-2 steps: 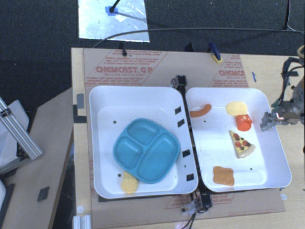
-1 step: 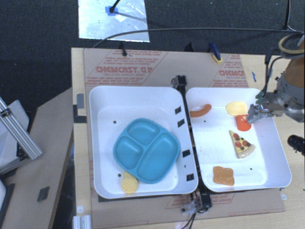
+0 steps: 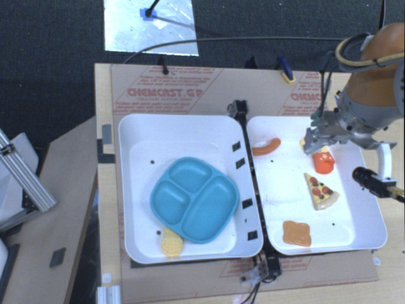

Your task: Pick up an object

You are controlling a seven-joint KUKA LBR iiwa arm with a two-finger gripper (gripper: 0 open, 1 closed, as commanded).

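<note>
The worktop [image 3: 82,170] holds two white bins side by side. The left bin [image 3: 136,132] has a big blue plate [image 3: 195,198] in it, with three parts. A small yellow round toy [image 3: 171,242], maybe corn, lies just beside the plate's near edge, close to the bin's front corner.

The right bin [image 3: 367,233] holds toy food. An orange sausage [image 3: 266,146] lies near the back, close to the wall between the two bins. A slice of pizza [image 3: 321,192] lies in the middle of this bin. A flat brown piece [image 3: 296,233], like a bit of toast or a nugget, lies near the front. A small red-orange toy [image 3: 324,162] that looks like a pepper or tomato sits toward the back right, just behind the pizza.

The grey arm [image 3: 370,106] with its orange band [image 3: 380,49] comes in from the right. The tool [image 3: 314,141] is low over the back of the right bin, right by the red-orange toy, and looks like it touches the top of it. Something pale yellow shows at the tool's tip. I cannot tell how the tool's tips stand, or whether it has hold of anything.

A shiny silver sheet [image 3: 149,18] lies on the dark floor behind the worktop.
</note>
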